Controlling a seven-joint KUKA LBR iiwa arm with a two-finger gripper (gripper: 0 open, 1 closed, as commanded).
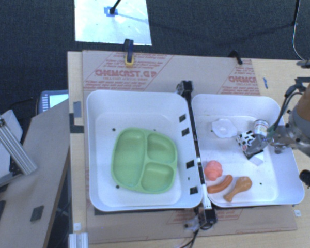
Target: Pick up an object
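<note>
I see my gripper (254, 148) low in the right bin (279, 112), near its middle right, with the arm (306, 115) reaching in from the right edge. At the fingers sits a small black-and-white patterned object (245, 138), touching or just beside the tip. I cannot tell whether the fingers are spread or pressed together, nor whether that object is actually between them. A small silver can-like cylinder (260, 125) shows just above the gripper, close against it.

Left of the patterned object, near the bin's upper middle, lies a flat white piece (223, 127), hard to make out against the white floor. Toward the near side of the same bin I see a pink round object (213, 169), and just below it an orange sausage-shaped toy (219, 184), with a tan drumstick-shaped toy (238, 187) just beside that on the right.

The left bin (103, 107) holds a green divided plate (144, 160) with three compartments, lying flat at its middle. Both bins rest on a cardboard sheet (160, 71) with red print, spread over the worktop (75, 76).
</note>
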